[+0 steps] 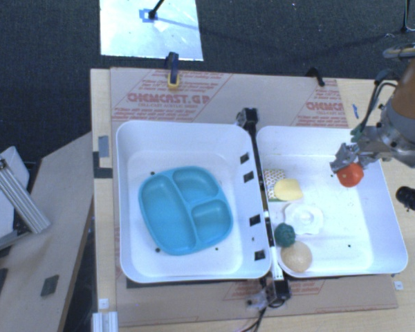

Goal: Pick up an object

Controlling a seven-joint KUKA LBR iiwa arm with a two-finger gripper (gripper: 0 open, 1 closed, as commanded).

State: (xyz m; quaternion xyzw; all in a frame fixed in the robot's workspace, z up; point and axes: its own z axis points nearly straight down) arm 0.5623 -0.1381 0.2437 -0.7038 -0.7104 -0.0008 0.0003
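Observation:
My gripper (348, 160) hangs over the far right part of the right bin (373, 254), at the end of the grey arm with its orange band. A small red ball (351, 176) sits directly under the metal fingers (341, 159), and its top is caught between them. The gripper is shut on it. The ball's lower half shows against the white bin floor.
Along the right bin's left side lie a yellow piece (288, 189), a patterned item (272, 179), a white ring-shaped object (304, 218), a teal ball (285, 234) and a beige ball (297, 257). The left bin (135, 144) holds a blue divided plate (185, 209).

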